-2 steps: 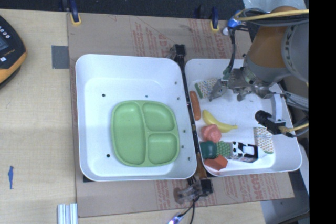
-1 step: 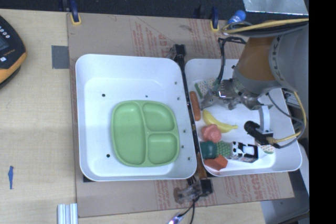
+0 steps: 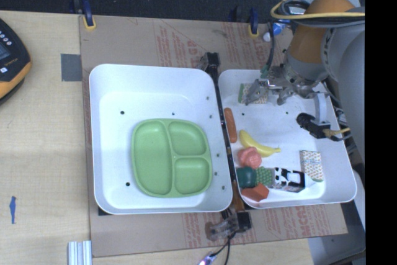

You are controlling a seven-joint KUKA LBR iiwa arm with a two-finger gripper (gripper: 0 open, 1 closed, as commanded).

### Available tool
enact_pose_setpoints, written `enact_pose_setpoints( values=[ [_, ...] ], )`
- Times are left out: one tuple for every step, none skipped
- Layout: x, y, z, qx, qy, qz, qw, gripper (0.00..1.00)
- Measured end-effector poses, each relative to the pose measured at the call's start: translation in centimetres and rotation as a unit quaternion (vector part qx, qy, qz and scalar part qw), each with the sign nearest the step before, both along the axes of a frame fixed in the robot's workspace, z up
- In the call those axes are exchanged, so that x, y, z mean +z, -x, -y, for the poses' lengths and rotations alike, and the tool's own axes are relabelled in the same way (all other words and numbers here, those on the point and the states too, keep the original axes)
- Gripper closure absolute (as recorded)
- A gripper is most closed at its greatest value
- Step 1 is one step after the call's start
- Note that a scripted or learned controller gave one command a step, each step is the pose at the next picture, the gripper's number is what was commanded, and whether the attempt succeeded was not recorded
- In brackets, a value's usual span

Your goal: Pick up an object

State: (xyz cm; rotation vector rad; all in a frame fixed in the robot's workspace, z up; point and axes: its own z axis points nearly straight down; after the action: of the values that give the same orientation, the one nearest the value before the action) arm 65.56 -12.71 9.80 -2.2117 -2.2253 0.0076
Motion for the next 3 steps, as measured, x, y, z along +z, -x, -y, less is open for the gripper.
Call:
enact_pose_setpoints(
  values=[
    [-0.6, -0.1, -3.1, 0.000, -0.0002, 0.001, 1.0000, 0.00],
    [1.5, 0.0, 6.8, -0.002, 0.0004, 0.002, 1.0000, 0.00],
    [-0.6, -0.1, 1.7, 0.000, -0.0001, 0.001, 1.0000, 0.00]
  ],
)
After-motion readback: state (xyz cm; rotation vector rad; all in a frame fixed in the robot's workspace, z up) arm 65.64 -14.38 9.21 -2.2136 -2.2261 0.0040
